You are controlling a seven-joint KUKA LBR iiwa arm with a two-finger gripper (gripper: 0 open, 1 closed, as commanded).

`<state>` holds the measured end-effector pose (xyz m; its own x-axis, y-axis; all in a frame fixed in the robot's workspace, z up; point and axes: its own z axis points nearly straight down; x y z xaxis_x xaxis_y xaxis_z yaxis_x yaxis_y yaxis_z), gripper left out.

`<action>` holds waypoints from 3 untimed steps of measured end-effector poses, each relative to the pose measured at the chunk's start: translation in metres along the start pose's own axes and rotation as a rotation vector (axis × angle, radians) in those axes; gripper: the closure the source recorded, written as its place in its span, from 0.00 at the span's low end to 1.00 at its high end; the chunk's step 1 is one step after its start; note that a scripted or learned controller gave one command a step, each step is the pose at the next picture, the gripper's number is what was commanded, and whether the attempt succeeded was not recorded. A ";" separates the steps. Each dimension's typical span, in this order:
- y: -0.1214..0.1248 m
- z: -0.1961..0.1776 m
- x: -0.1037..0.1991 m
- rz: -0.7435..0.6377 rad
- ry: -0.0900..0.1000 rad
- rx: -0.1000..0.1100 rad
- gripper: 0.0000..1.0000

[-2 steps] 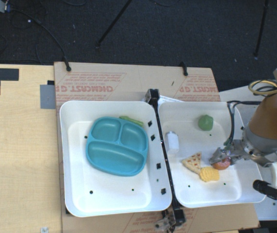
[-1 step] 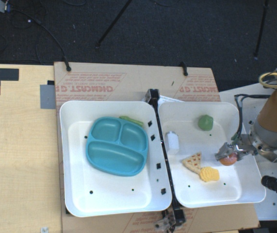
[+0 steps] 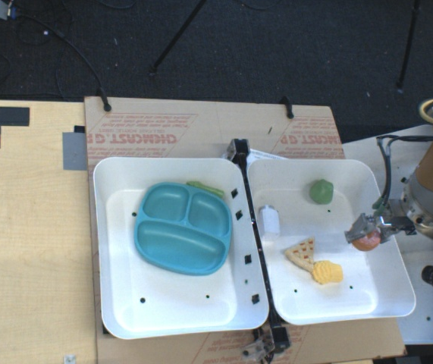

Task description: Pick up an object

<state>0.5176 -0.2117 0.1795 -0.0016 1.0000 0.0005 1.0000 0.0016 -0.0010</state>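
Observation:
My gripper (image 3: 366,229) is low over the right side of the right bin (image 3: 398,283), with the arm reaching in from the right edge. A small red-orange object (image 3: 366,242) lies directly under the gripper, partly hidden by it. Further left in this bin are a tan wedge-shaped toy (image 3: 301,253) touching a yellow ridged piece (image 3: 327,272), a green ball (image 3: 321,191) near the back, and a small white object (image 3: 268,220) against the divider.
The left bin (image 3: 117,294) holds a blue sectioned plate (image 3: 183,228) with a green item (image 3: 206,188) peeking out behind it. A black divider rail (image 3: 251,241) runs between the bins. Cardboard lies beneath, and a wooden bench top (image 3: 26,241) extends to the left.

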 end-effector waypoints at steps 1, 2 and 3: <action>0.001 -0.051 -0.001 -0.001 -0.001 -0.002 1.00; 0.008 -0.059 0.050 -0.004 0.002 0.003 1.00; 0.022 -0.056 0.095 -0.003 0.001 0.004 1.00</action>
<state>0.5393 -0.1171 0.2358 -0.0043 1.0000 0.0017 1.0000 0.0043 -0.0050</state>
